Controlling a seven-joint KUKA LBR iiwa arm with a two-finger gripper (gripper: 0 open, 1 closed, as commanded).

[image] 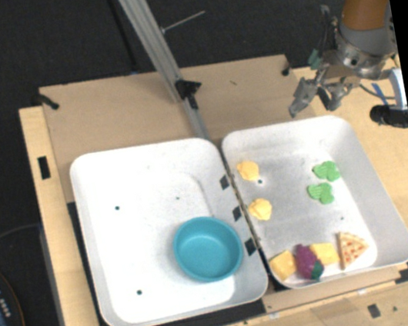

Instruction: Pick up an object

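We start with the pale wooden desk, which carries two shallow white plastic bins side by side. The left bin holds a round teal plastic bowl near its lower right corner. The right bin holds the small toy foods.

The grey arm with its orange band hangs above the desk's far right corner, just beyond the right bin's far edge. Its claw appears spread part-way, with nothing between its fingers.

Among the candidates to pick, the largest is the bowl: stiff, light, likely slick, best pinched over its rim. Next come the pieces clustered along the right bin's near edge: a yellow block, a purple grape-like bunch touching a second yellow piece, and an orange pizza-slice wedge just beside them. They crowd each other, so a grasp there risks nudging neighbours.

Two small yellow lumps sit close to the bin's left wall, which we judge leaves little room for one finger. Two small green leafy pieces lie in open floor, nearest the claw. They look light, rigid and low; we would close across the narrow width of one.
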